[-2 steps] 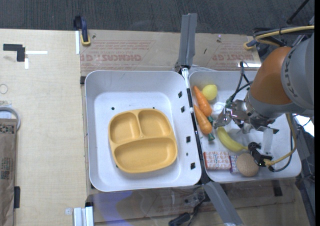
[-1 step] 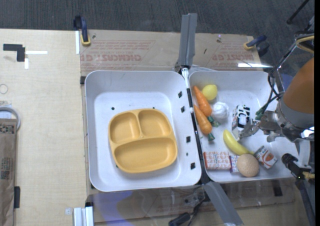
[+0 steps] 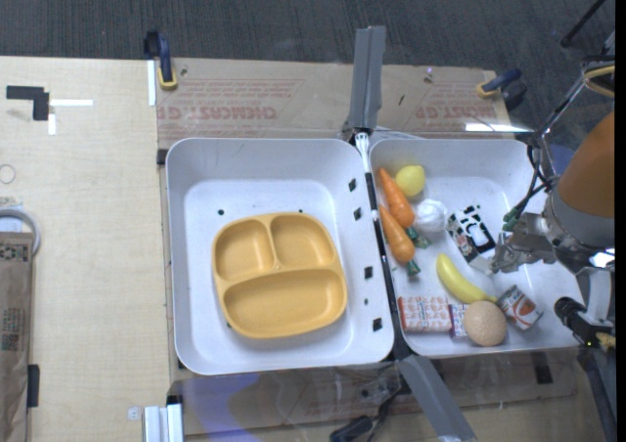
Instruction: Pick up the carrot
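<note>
Two carrots lying end to end by right bin's 9 o'clock wall. Probably light, stiff, smooth plastic; gripping mid-body across width looking safest. End effector hovering at 3 o'clock, can't tell its state.

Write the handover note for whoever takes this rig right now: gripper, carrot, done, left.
Gripper: low over the right bin, near its right side, beside the black-and-white box; no object visible between its fingers.
Carrot: two carrots lie along the right bin's left wall, upper carrot beside the lemon, lower carrot below it.
Done: nothing picked; both carrots lie in the bin.
Left: move the arm left across the bin, grasp a carrot, lift.
</note>
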Motion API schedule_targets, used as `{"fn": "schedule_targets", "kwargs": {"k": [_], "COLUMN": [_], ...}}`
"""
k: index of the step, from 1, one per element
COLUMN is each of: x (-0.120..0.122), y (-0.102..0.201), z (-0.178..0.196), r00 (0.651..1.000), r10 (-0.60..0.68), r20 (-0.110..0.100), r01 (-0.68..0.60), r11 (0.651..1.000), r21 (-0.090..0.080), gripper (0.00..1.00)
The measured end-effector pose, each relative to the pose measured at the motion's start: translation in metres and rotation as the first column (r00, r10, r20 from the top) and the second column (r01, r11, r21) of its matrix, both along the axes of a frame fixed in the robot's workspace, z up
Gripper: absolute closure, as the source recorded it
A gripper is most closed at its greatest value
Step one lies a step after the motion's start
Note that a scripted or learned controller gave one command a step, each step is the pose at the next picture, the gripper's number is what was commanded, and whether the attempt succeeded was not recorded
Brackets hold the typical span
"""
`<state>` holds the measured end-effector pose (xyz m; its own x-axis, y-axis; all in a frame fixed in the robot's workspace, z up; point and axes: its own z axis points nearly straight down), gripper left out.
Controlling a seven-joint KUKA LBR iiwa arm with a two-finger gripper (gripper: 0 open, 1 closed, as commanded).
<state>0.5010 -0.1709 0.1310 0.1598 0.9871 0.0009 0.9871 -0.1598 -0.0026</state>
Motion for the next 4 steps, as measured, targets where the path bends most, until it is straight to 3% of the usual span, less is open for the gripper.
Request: {"fn": "schedule_targets", "kwargs": {"k": [1,2,3,4], "x": [-0.002,0.035,0.069,0.079], "y": [0.063,0.093,0.127,0.2], "z": [-0.04,0.06,0.09,0.105], "r00": [1.0,1.0,0.928,0.907], "r10": [0.023,0.007,-0.373,-0.421], "r20": [0.0,0.0,-0.001,-0.001], "r01": [-0.023,-0.007,0.373,0.421], "r11": [1.0,1.0,0.928,0.907], "r21": [-0.001,-0.002,-0.005,-0.006], "gripper": [1.0,1.0,1.0,1.0]}}
